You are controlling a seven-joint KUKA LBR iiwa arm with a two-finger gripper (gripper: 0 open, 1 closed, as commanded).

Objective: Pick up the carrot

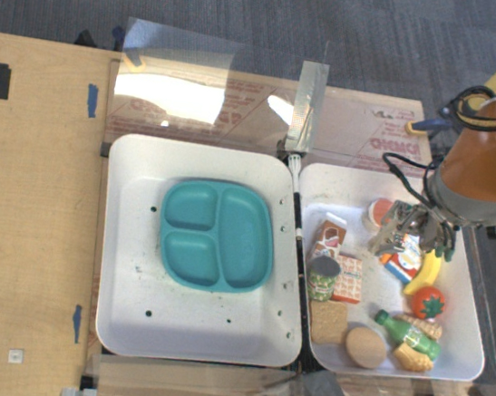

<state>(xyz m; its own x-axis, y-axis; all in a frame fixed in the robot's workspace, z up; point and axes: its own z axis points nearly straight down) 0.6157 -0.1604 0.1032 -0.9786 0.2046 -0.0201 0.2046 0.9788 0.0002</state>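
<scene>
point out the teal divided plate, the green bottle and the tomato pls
teal divided plate (260, 240): camera view, on its long right compartment, in the left bin.
green bottle (405, 332): camera view, on the middle of its body, lying in the right bin.
tomato (425, 303): camera view, on its red skin, right bin.

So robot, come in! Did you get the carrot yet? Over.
Grey two-finger gripper low in the right white bin, nothing seen gripped. Orange carrot piece just below its fingers, not lifted. Yellow banana and red tomato crowd alongside.

You look down from one fixed camera above the surface (18, 206), at a slant. Both white bins (122, 248) sit mid-frame.
</scene>
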